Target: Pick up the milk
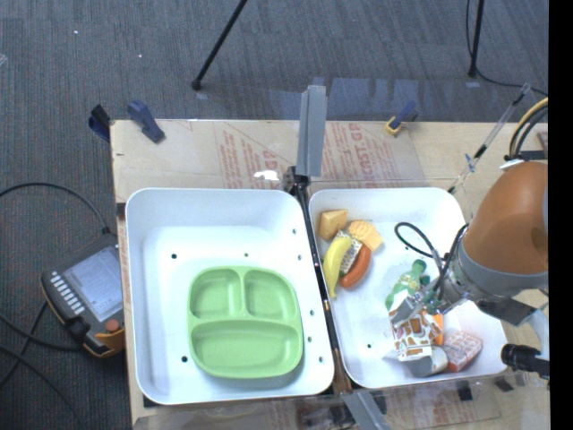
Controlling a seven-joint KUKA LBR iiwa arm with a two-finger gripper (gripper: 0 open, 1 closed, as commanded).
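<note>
Camera view: grey two-finger gripper low in right white bin, just above orange-and-white milk carton (carton lying tilted); finger state cannot be told

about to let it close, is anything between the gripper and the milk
Nothing visible does. The gripper is right over the milk carton in the right bin; a green bottle lies beside it, not between.

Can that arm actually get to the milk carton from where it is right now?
Probably yes. The tool hangs right over the milk carton in the right bin, with nothing lying on top of the carton.
</note>
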